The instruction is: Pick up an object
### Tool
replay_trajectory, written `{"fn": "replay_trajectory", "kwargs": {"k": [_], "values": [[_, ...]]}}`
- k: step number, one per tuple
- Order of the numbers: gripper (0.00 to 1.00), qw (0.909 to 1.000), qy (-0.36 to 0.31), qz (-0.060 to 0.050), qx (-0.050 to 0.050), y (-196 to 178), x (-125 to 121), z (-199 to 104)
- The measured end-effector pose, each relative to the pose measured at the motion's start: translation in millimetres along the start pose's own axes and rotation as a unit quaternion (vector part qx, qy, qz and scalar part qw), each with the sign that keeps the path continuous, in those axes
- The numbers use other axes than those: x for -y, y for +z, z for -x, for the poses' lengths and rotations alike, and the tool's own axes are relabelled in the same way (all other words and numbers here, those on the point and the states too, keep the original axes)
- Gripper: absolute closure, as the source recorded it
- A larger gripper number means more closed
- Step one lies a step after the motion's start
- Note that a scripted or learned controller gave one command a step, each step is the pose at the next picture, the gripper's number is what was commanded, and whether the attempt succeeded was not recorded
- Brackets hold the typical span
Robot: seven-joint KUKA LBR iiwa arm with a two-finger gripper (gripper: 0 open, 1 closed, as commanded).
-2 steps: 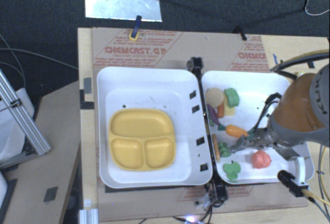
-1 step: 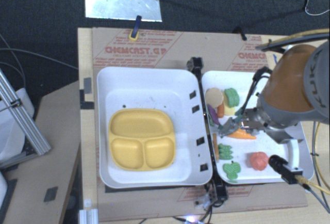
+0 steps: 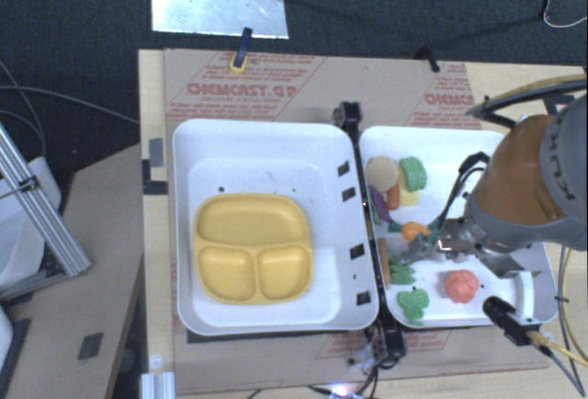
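The reach into the right bin (image 3: 441, 138) is judged underway; the gripper (image 3: 415, 247) is lowered near its left wall beside an orange piece (image 3: 414, 229); whether the fingers are spread or closed cannot be told; a descent and closure are called for.

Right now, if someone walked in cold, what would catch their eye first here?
Probably the yellow tray, sitting alone in the left bin. Next, the grey arm with its orange band, reaching in from the right over the right bin, its tool low among small colourful toys. Those include a pink lump near the front and a green piece toward the back.
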State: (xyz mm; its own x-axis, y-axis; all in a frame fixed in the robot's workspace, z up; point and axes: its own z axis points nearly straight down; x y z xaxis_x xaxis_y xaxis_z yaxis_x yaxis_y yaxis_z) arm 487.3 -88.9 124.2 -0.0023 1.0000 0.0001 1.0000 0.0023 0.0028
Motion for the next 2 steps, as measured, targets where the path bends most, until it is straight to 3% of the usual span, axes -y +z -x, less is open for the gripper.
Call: {"fn": "replay_trajectory", "kwargs": {"k": [1, 2], "values": [[0.00, 1.0000, 0.001, 0.001, -0.002, 37.8, -1.6, 28.3], [0.00, 1.0000, -0.001, 0.001, 0.001, 16.6, -63.0, 64.7]]}}
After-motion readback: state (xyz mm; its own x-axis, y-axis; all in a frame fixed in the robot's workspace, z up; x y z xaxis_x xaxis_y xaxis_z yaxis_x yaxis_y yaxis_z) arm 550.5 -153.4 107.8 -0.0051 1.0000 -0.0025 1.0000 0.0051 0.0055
